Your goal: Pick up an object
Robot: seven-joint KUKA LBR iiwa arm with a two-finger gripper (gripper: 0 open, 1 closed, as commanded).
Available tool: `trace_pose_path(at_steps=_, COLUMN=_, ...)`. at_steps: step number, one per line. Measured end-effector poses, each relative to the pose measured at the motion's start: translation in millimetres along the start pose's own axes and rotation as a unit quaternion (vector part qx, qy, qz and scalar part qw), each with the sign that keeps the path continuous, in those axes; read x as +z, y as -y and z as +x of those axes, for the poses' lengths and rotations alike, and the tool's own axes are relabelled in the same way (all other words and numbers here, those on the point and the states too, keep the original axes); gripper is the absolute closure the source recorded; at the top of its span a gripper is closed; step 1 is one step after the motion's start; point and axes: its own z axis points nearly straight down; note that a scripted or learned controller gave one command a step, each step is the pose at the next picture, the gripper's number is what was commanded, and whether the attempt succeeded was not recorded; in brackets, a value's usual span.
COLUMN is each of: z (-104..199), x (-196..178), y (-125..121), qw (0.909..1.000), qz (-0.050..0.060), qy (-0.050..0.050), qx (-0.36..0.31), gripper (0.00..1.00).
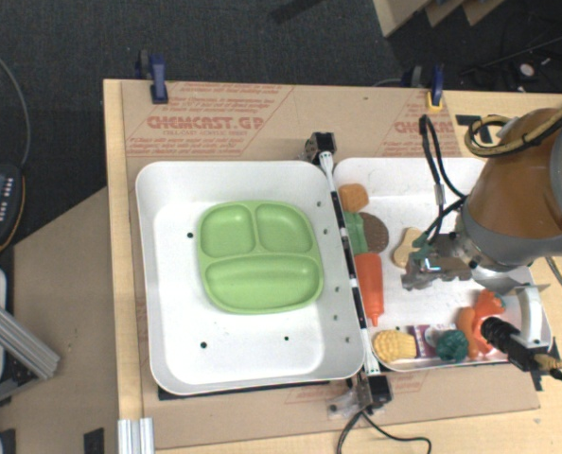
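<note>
Camera view from above puts the two-finger metal gripper [419, 270] low inside the right-hand shallow white plastic bin [395, 183], hanging from the grey arm with its orange band [518, 192]. Whether it is open or closed I cannot tell; the metal at its tip is too small and cluttered to read, and nothing can be seen held in it. Just beside it, on the side away from the arm, lies the long orange toy carrot [371, 284], with a round dark brown disc [372, 232] and a tan rounded bread-like piece [354, 197] farther up that bin. Below the tool sit a yellow corn-cob toy [393, 345], a green leafy lump [450, 346] and an orange piece [478, 318]. Well beyond the carrot, the left-hand white bin [163, 253] bears a pale green three-compartment plastic tray [259, 256]. By my judgement the pick is not yet done: the arm is down among the items, and closing on one and lifting it remain.
</note>
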Motion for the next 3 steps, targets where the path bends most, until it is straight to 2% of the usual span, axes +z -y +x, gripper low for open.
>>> trace_pose_path(at_steps=1, z=61, x=0, y=-54, qw=1.0, qz=-0.004, qy=0.002, qx=0.002, gripper=1.0)
trace_pose_path(at_steps=2, z=117, x=0, y=-63, qw=1.0, qz=-0.003, qy=0.002, qx=0.002, gripper=1.0)
trace_pose_path(at_steps=3, z=21, x=-21, y=-48, qw=0.9999, qz=-0.003, qy=0.005, qx=0.01, gripper=1.0)
